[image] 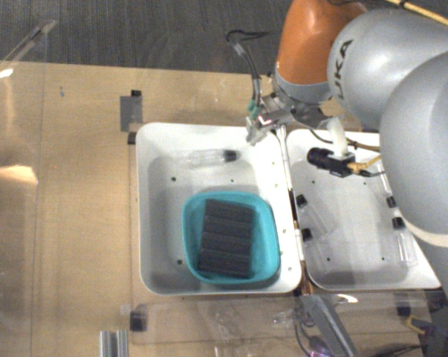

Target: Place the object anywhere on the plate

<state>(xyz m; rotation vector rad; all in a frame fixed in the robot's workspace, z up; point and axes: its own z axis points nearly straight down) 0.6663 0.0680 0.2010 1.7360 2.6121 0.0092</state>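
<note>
A teal plate (267, 229) lies in the near half of the left bin (153, 222). On it rests a dark grey ridged block (226, 238), lying flat and a little tilted, inside the plate's rim. My gripper (259, 126) hangs over the back right corner of the left bin, near the wall between the two bins, well behind the plate and apart from the block. Nothing can be seen held in it.
A clear tube with a dark cap (209, 157) lies at the back of the left bin. The right bin (357, 229) has small black clips along its edges. A black and yellow fitting with cables (331, 160) hangs over its back. The arm's bulk covers the right side.
</note>
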